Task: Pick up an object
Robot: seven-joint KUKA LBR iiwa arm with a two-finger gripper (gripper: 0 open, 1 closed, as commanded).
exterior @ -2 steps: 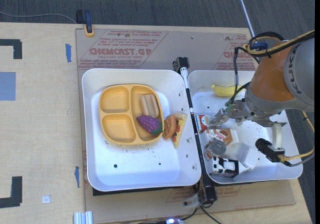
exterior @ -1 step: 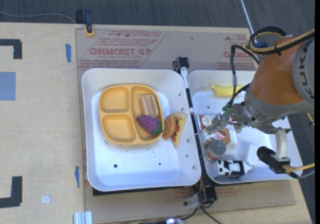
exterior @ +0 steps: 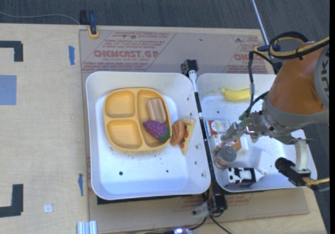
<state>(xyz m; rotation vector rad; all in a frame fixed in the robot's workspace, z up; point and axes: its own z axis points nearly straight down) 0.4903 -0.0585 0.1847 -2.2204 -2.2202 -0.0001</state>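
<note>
- Nearest you, at the front edge of the right bin [exterior: 309, 173], you see a small black-and-white toy [exterior: 241, 175], possibly a cow, lying on the bin floor.
- Just behind it you find a round grey-and-brown object [exterior: 226, 154]; what it is cannot be made out.
- The gripper [exterior: 230, 134] hangs right over that object, and you cannot tell whether its jaws are open or shut, or whether anything sits between them.
- Beside the gripper, toward the bin divider, you see a flat printed packet [exterior: 216, 126] on the floor.
- The arm [exterior: 296, 89], with its orange band, comes in from the right and covers much of the right bin.
- In the left bin [exterior: 152, 180] you have a yellow divided plate [exterior: 137, 119], holding a hot dog [exterior: 155, 108] in its right compartment and a purple bunch of grapes [exterior: 156, 129] in front of that.
- Touching the plate's right rim, you see a toy burger [exterior: 178, 132] and a pizza slice [exterior: 188, 134] beside it.
- Farthest back in the right bin lies a banana [exterior: 235, 93], well apart from the gripper.
</note>
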